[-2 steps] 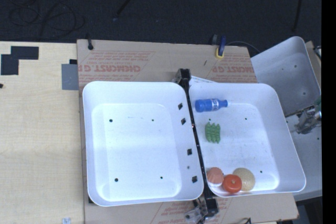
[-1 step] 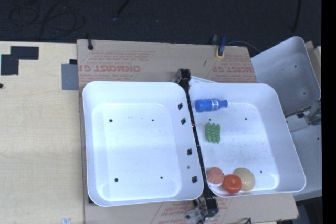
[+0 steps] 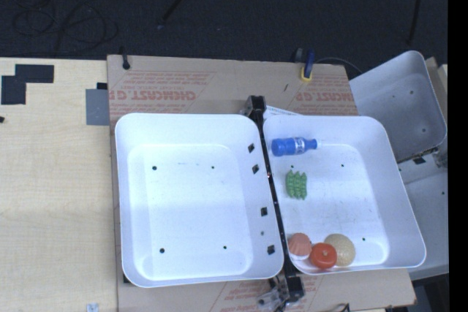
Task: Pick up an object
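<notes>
The right bin (image 3: 380, 157) holds a blue bottle (image 3: 292, 146) lying on its side near the far left corner. A small green knobbly object (image 3: 296, 185) lies just in front of the bottle. At the bin's near edge sit a pink round item (image 3: 299, 244), a red tomato-like ball (image 3: 322, 255) and a tan round object (image 3: 341, 248), bunched together.
The left bin (image 3: 139, 157) lies beside the right one, with a black divider strip (image 3: 267, 186) between them. Both rest on a cardboard sheet (image 3: 190, 88). A grey metal plate (image 3: 402, 102) stands at the right. A blue and yellow clamp (image 3: 308, 65) sits at the cardboard's far edge.
</notes>
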You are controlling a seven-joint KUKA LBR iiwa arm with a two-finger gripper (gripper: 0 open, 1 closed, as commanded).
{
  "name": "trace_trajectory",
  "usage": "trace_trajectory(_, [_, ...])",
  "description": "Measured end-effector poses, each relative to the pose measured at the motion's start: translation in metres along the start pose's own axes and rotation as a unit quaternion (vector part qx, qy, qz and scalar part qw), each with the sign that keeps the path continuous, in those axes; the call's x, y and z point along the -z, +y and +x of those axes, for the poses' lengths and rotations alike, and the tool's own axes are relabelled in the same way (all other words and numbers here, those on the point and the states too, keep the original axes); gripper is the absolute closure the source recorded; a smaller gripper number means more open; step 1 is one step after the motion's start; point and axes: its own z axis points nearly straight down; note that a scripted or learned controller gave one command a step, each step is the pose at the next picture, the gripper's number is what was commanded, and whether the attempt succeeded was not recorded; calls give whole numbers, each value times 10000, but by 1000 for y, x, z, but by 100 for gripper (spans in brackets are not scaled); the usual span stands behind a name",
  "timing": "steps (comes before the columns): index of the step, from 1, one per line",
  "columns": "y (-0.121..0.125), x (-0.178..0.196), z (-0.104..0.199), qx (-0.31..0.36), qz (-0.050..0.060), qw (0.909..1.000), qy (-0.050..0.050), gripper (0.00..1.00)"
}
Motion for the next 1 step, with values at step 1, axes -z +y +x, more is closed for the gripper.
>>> trace_trajectory(1, [0, 43, 0, 2, -6, 10000, -2, 100])
